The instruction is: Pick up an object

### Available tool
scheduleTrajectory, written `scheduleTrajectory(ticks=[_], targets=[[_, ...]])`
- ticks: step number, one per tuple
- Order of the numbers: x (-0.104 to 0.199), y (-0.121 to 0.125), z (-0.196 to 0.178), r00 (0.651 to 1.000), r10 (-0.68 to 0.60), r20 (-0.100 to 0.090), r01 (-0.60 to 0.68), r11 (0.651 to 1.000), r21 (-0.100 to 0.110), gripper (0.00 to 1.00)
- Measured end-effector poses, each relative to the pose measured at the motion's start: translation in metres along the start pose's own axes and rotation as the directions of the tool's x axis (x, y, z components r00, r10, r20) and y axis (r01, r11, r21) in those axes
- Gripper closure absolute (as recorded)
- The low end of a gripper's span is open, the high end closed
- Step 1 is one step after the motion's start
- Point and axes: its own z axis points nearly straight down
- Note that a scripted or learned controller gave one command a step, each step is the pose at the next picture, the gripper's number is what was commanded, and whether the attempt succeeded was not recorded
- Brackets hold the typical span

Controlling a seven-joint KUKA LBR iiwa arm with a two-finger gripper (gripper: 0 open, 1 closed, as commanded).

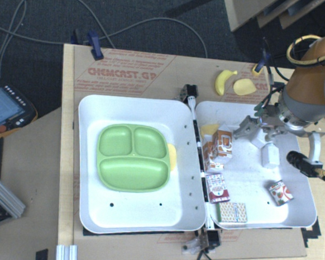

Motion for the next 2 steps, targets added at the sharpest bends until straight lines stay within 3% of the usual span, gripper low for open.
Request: scheduleTrajectory(ticks=[1, 2], targets=[[0.015, 0.002, 0.026, 1.0, 0.001, 0.001, -0.001, 1.0, -0.003, 0.0], [0.042, -0.009, 0.078, 1.0, 0.0, 0.0, 0.0, 1.0, 0.0, 0.0]])
